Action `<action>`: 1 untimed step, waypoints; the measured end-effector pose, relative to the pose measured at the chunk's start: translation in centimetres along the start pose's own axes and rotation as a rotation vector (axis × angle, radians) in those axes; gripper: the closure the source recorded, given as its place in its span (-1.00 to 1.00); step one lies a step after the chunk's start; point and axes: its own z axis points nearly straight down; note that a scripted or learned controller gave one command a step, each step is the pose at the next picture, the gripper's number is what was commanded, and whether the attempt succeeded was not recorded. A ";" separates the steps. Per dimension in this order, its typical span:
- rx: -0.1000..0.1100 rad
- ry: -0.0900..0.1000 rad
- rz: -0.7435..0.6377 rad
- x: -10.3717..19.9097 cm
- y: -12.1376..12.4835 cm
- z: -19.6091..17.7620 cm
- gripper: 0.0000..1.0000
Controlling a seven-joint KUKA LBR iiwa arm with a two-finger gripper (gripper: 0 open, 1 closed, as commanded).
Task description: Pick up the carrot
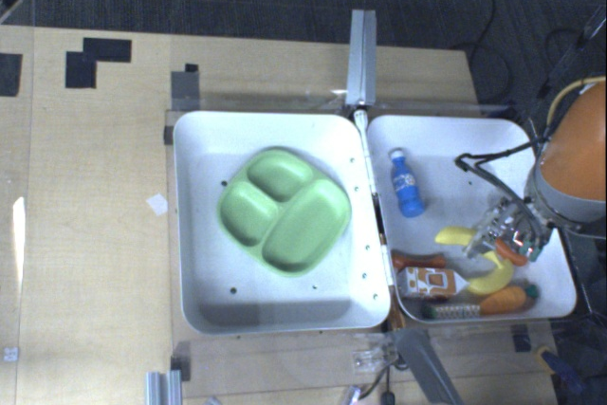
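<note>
I am seeing a pale green three-part plastic plate (285, 211), a blue plastic bottle (407, 185), yellow plastic bananas (491, 280) and an orange plastic carrot (504, 300) glowing in my white bins (194, 232).

The arm (577, 152) is cut off by the right edge, so little past its orange band shows. The end effector (507, 237) is a small blurred tangle of metal and cable — whether its fingers are spread or closed cannot be told. It covers part of the banana (493, 278), which shows in two yellow pieces either side. The dark item (453, 309) along the right bin's (446, 147) near wall is too small to identify — likewise the carton's (429, 281) print.
</note>
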 end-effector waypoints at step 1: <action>0.001 -0.002 0.340 -3.1 -4.5 -2.4 1.00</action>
